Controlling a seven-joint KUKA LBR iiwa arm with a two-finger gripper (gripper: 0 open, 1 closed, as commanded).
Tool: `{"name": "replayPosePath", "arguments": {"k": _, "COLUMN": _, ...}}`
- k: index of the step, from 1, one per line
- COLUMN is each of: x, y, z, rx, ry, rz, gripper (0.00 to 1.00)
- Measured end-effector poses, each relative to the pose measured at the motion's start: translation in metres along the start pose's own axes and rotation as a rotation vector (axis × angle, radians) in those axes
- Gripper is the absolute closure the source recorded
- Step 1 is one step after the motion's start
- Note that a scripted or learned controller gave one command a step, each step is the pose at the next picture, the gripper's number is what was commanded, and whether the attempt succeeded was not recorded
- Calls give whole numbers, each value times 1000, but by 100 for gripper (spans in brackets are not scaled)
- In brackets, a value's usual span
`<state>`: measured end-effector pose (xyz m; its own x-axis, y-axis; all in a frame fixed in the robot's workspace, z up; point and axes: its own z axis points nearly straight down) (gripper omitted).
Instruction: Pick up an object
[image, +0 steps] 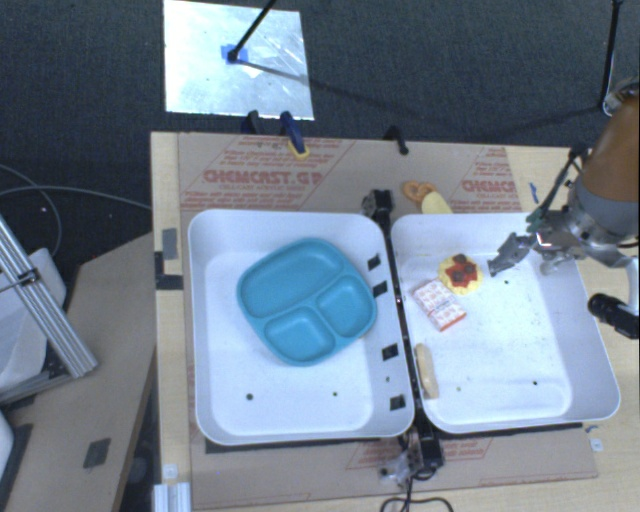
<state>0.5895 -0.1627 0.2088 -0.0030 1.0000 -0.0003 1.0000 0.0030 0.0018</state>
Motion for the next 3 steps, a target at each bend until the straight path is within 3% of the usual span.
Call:
{"name": "replayPosePath", "arguments": {"k": 1, "x": 14, "y": 53, "z": 121, "rx": -11, "ry": -2, "rz": -3, "gripper": 0}}
{"name": "replayPosePath", "arguments": {"k": 2, "x": 14, "y": 56, "z": 103, "rx": -22, "ry": -3, "rz": -4, "gripper": 100}}
{"name": "replayPosePath", "arguments": {"k": 3, "x": 14, "y": 55, "z": 104, "rx": -21, "ry": -3, "rz": -5, "gripper": 0}}
